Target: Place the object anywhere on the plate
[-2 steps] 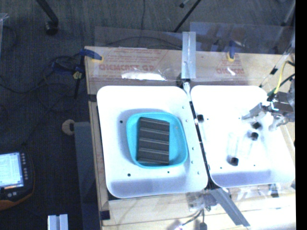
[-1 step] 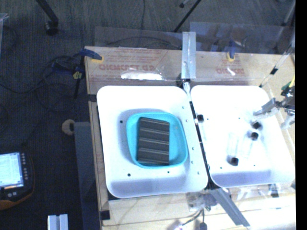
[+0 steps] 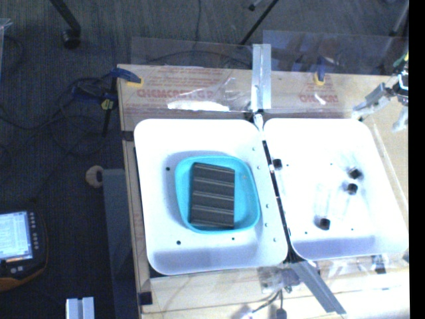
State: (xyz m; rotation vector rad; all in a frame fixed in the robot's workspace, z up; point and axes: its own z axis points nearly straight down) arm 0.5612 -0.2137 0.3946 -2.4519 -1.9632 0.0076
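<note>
A blue plate (image 3: 249, 195) sits in the left white bin (image 3: 153, 178). A dark grey ridged block (image 3: 212, 195) lies flat on the plate, roughly at its middle. My gripper (image 3: 392, 95) is at the far right edge of the view, beyond the back right corner of the right bin (image 3: 372, 145) and far from the plate. Nothing can be seen in it.
In the right bin lie several small dark pieces (image 3: 354, 174) and what looks like a clear item (image 3: 332, 203) with a dark end (image 3: 323, 223). A metal upright (image 3: 261, 78) stands behind the seam between the bins. Clamps (image 3: 129, 78) grip the bench's back edge.
</note>
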